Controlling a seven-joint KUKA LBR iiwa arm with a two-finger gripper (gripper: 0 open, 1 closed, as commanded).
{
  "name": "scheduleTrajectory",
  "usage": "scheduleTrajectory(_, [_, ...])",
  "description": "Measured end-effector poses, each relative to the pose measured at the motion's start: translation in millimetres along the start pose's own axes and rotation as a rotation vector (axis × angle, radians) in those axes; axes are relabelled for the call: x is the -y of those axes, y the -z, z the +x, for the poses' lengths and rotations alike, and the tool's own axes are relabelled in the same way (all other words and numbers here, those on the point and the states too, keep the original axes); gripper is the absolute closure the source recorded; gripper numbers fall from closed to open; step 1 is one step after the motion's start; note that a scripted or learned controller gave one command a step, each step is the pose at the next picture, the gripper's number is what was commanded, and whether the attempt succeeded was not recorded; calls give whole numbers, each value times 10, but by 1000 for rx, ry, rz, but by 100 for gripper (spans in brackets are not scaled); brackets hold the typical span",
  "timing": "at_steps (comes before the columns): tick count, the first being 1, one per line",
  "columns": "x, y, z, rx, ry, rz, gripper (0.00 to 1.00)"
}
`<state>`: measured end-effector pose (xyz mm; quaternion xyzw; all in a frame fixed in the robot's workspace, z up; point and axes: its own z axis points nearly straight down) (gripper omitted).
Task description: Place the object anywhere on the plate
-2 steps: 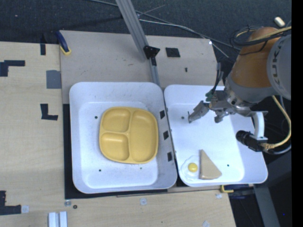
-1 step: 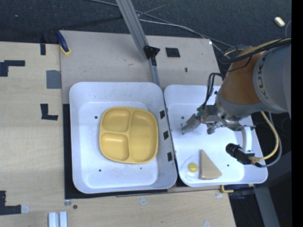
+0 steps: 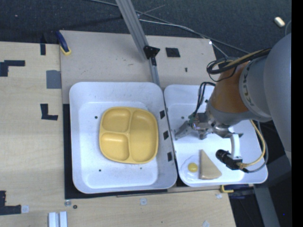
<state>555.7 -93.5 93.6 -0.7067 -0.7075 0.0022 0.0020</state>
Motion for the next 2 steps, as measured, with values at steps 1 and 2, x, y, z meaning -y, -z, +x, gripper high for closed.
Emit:
scheduleTrajectory(1, [-8,-72,0,1,0,-6,0])
scheduleTrajectory(2, [-23,45,2,1,1,-11,100])
